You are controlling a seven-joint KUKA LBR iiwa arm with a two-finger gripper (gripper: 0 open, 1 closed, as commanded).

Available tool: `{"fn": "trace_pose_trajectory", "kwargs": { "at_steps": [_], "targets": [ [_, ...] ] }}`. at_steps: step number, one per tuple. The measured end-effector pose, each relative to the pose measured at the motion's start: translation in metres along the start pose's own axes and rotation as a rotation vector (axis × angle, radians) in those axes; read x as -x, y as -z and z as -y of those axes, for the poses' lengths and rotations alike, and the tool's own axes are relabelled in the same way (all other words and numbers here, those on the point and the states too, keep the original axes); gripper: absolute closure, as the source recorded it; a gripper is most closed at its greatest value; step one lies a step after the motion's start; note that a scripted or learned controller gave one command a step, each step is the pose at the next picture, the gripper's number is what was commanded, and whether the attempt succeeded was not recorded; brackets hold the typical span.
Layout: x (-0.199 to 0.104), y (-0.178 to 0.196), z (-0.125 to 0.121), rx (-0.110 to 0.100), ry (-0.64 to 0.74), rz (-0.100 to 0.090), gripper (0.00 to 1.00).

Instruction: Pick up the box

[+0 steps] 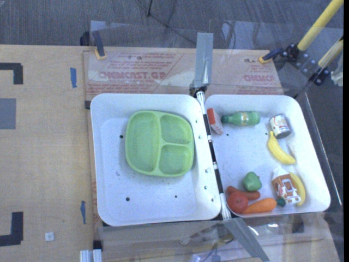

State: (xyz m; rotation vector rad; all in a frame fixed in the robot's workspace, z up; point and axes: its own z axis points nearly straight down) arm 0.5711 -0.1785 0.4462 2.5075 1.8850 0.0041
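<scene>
Approach looks like the step in hand: nothing is lifted yet. The small red-and-white cardboard box (214, 121) lies in the right white plastic bin (315, 146), against its left wall, just beside a green plastic bottle (240, 118). An orange-and-white carton (286, 188) near the bin's lower right corner could also be meant. The next move calls for a descent close to the wall, with fingers set across the box's narrow sides. I cannot tell whether the hand is released or clenched.
</scene>
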Motion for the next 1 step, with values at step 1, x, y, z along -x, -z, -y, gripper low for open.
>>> {"fn": "trace_pose_trajectory", "kwargs": {
  "at_steps": [1],
  "targets": [
    [-0.0002,0.0108,-0.001,0.004,0.0,0.0,1.0]
  ]
}}
